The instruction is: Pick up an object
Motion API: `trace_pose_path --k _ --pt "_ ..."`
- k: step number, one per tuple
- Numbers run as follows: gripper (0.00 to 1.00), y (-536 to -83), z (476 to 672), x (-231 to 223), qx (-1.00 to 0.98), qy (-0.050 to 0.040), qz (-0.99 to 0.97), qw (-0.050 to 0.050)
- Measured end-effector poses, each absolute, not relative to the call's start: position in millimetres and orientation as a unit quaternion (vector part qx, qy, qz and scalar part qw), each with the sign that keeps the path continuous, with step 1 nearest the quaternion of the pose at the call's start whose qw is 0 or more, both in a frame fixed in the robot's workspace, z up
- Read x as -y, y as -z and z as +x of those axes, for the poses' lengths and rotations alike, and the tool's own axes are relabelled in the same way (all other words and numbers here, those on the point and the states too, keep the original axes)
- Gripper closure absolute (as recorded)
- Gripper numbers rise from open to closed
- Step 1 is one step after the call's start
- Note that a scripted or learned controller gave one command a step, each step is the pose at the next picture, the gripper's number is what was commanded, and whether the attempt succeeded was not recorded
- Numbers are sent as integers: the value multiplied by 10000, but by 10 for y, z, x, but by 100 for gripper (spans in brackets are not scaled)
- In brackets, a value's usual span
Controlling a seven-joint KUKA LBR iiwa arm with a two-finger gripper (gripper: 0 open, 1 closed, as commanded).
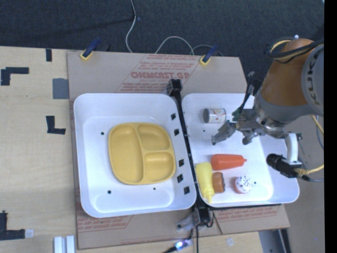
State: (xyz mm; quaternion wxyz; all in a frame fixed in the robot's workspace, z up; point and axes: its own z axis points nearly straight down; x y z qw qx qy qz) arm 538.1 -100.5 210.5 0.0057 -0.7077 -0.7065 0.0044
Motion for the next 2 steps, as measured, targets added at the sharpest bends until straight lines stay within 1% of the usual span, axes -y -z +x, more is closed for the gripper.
trace_pose_path --k 1,2 --pt "0 -2165 5408 1003 7077 -6 -7065 10" --pt "0 -1585 5306 955 7073 -25 -7069 31"
